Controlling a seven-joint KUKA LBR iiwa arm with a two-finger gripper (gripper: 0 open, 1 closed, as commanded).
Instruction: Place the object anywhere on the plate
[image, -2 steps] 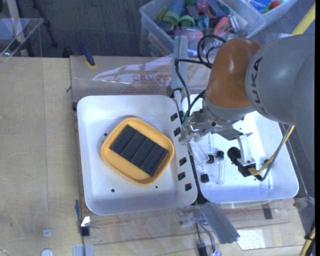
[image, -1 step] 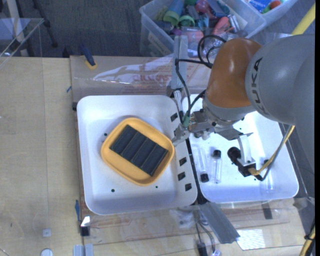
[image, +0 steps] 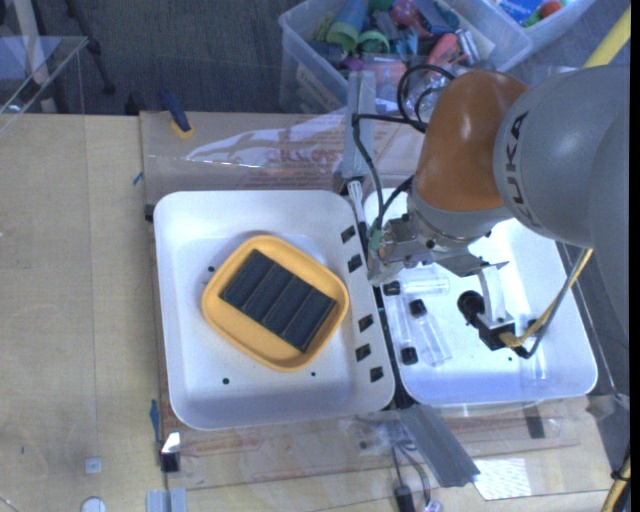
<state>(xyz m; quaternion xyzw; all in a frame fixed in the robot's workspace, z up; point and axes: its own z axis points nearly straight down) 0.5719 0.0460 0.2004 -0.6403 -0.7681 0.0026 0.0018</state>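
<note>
Little of my gripper (image: 420, 320) can be read from above: my wrist hides it, so I cannot tell whether it is apart or together, and I see nothing held. It hangs low over the right bin (image: 560, 375), close to the rim at 9 o'clock. A dark bit (image: 470, 305) lies at 3 o'clock; I cannot tell whether it is part of me. Farther out at 9 o'clock, in the left bin (image: 185, 300), a dark slab (image: 278, 295) lies flat on the plate (image: 225, 310). I take the slab for the object. If so, I should rise straight before moving, clear of the shared rims.
</note>
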